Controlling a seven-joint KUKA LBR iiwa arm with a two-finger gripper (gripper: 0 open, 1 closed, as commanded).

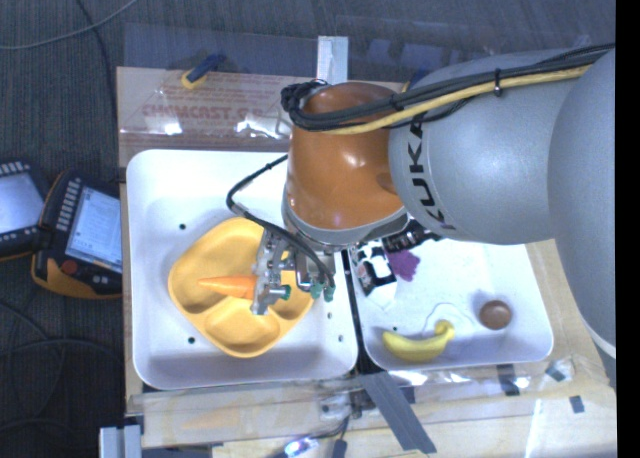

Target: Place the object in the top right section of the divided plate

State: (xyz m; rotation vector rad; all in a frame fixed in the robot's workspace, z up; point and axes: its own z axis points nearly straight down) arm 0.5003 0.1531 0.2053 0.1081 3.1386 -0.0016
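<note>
The gripper (275, 281) hangs over the right part of a yellow divided plate (205, 251), a smooth, glossy, rounded plastic dish with raised ridges that split it into sections, lying in the left white bin (160, 196). Whether the jaws are parted or closed cannot be told; their slim metallic fingers with small teal fittings hang close together over the plate. An orange carrot (225, 285), tapered and matte, lies across the plate's middle with its thicker end reaching up to the jaws and its thin tip pointing away to their left; whether the jaws touch it cannot be made out. Above the jaws swells the arm's shiny orange band (340, 166), then the broad grey casing, with black cable looped around it. To the right of the jaws, in the right white bin (520, 346), lie a curved yellow banana (420, 342), a small round brown object (495, 314) and a purple piece (404, 264) just beside the wrist. Both bins are shallow, smooth and rounded at the corners, resting on a bench (240, 106) covered with clear, crinkled plastic sheet.
</note>
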